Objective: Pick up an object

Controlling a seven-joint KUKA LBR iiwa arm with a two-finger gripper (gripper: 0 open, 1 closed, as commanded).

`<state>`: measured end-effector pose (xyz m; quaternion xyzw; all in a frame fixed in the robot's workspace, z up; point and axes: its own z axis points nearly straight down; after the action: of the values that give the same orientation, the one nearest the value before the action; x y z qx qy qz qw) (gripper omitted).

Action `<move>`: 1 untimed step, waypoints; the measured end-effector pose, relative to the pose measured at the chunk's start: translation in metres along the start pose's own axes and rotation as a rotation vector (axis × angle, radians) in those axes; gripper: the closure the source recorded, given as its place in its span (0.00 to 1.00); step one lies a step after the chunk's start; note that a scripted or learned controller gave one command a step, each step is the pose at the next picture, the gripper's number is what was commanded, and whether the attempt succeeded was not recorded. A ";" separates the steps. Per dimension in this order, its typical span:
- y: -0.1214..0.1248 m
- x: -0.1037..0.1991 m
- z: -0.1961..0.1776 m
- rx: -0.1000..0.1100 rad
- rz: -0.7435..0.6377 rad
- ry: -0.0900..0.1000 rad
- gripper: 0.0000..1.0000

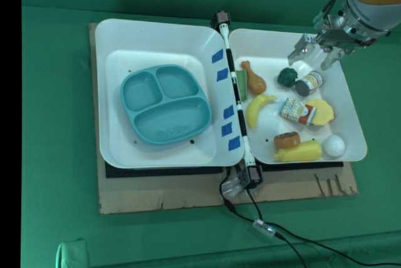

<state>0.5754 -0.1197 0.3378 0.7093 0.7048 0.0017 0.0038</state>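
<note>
Two bins sit side by side on a board (188,201). The left bin (113,41) holds a divided plate (166,104) at its middle. The right bin (351,129) holds the food toys. A drumstick (254,77) lies at its far left, with a banana (258,108) just nearer. A broccoli head (287,77) and a small can (309,82) sit side by side toward the far right, under the gripper (316,55). Nearer lies a carton (294,110), touching a lumpy piece (321,111) on its right. Along the near edge lie a hot dog (287,139), a corn cob (302,151) and an egg (334,145). Cables (276,232) trail from the near edge of the board.
</note>
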 end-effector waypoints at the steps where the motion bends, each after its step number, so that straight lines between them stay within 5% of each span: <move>1: -0.077 -0.021 0.149 -0.016 0.001 -0.005 0.00</move>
<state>0.4996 -0.1403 0.1880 0.7097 0.7044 0.0055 0.0113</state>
